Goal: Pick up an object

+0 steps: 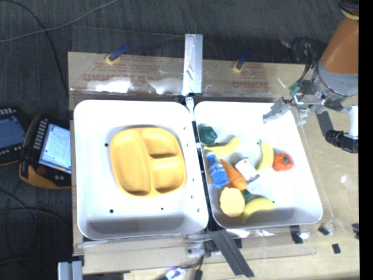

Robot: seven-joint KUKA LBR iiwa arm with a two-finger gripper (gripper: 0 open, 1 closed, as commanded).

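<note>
Here the gripper (284,108) is seen above the far right corner of the right bin (309,182), with nothing between its fingers; whether they are spread or closed cannot be told from this slanted view. No object is lifted yet. A miss is judged likely, because the toys are crowded together along the bin's left edge and near edge, so two pieces could be touched at once and pushed aside, and round ones may slip out. In this bin are placed a green piece (208,135) near the far left, a yellow banana (224,144) just beside it, a blue item (216,172), an orange carrot (234,175), a white block (247,168), a red tomato (282,162) standing apart toward the right edge, and yellow fruits at the near edge. The left bin (93,174) is occupied by a yellow divided tray (149,159) at its middle.
</note>
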